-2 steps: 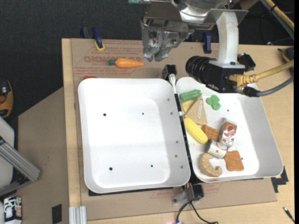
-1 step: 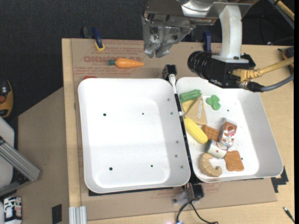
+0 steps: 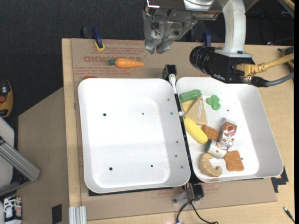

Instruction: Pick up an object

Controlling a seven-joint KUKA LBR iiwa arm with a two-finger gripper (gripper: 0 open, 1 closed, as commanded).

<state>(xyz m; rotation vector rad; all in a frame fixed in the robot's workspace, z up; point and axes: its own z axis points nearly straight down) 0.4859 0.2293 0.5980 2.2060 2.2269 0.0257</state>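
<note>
Looking down on the table [image 3: 261, 69], we see two white bins side by side. The left bin [image 3: 93, 139] sits at nine o'clock; the right bin [image 3: 261, 125], at three o'clock, holds toy food: a corn cob [image 3: 195, 130], green pieces, a small carton [image 3: 228, 133] and a croissant [image 3: 210, 165]. A toy carrot [image 3: 127, 63] lies on the table at eleven o'clock, beyond the left bin. The gripper [image 3: 158, 40] hangs at twelve o'clock, above the table, holding nothing; we cannot tell its opening.
</note>
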